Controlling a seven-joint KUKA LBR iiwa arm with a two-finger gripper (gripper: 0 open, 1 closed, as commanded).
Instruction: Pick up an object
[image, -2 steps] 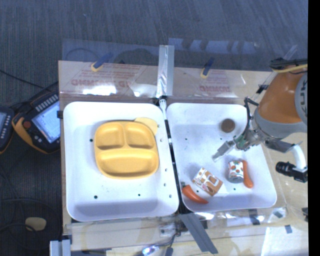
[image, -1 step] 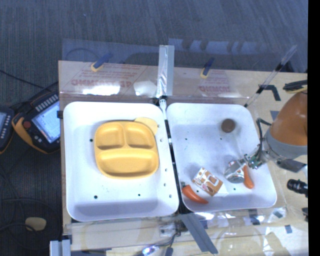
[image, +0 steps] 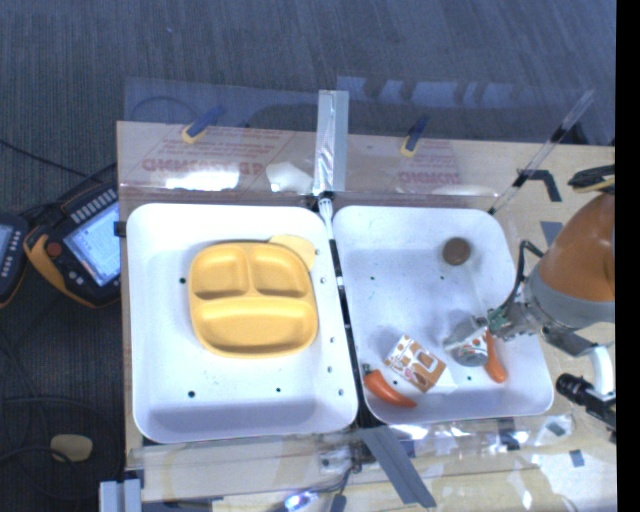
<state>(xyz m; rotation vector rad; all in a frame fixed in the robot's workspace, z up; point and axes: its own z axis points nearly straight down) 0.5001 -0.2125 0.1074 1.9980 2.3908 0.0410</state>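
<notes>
A: Arm is reaching low into the right bin — gripper is sitting beside one orange carrot; claw state, can't tell.
B: Counting — two carrots, second front-left; one snack packet, one brown disc, one yellow tray in the left bin.

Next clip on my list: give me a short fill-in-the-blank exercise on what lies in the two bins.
1. The yellow plastic divided tray lies in the ____ white bin.
2. The small round brown disc lies near the right white bin's ____ edge.
3. The tray has ____ compartments.
4. The orange carrot-shaped toy lies directly beside the orange-and-white ____.

Missing words: left; far; three; packet
</notes>
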